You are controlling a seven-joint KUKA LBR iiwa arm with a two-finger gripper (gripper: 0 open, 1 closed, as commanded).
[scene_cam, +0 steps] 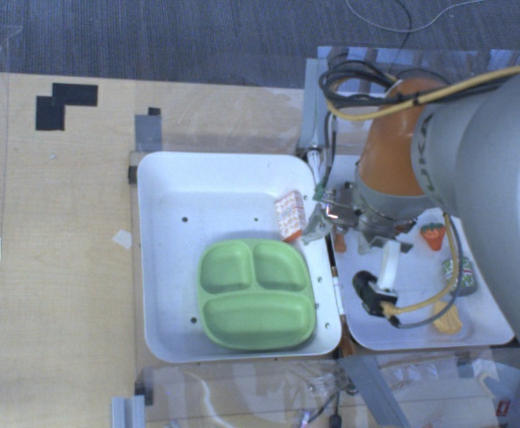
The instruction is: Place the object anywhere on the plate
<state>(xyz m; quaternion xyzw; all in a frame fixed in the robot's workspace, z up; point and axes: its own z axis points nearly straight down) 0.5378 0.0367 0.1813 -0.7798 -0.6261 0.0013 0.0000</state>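
Note:
A green three-compartment plate (255,294) lies in the left bin (166,239), toward its front right. A small white and pink packet (289,213) with an orange end is just beyond the plate's far right corner, near the bin's right wall. My gripper (314,227) is right beside the packet on its right, over the divide between the two bins. The packet touches or nearly touches the gripper, but I cannot tell whether it is held. The big grey and orange arm covers much of the right bin.
In the right bin (420,328) are a red strawberry-like toy (433,235), a yellow-green item (462,276) and a yellow piece (448,322). A small orange item (340,242) lies by its left wall. Wooden bench lies to the left.

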